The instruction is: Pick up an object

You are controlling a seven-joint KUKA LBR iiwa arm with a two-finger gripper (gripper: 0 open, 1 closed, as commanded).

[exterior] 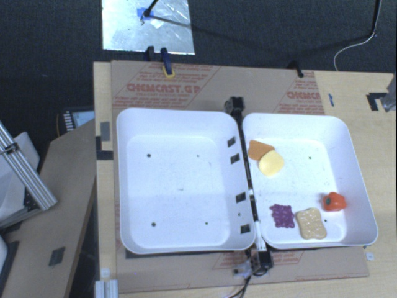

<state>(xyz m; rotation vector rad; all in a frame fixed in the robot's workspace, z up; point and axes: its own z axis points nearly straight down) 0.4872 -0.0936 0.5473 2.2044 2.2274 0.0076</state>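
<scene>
The right bin holds several small items. An orange wedge lies near its left wall, touching a pale yellow round piece. A purple grape bunch sits near the front, beside a tan cracker-like piece. A red tomato-like item rests toward the right wall. A small grey part of the arm shows at the far right edge, off the bins.
The left bin sits beside the right one, joined by a black-clipped divider. Both rest on a cardboard sheet over the wooden bench. A metal frame stands at the left. A shiny plate lies beyond the bench.
</scene>
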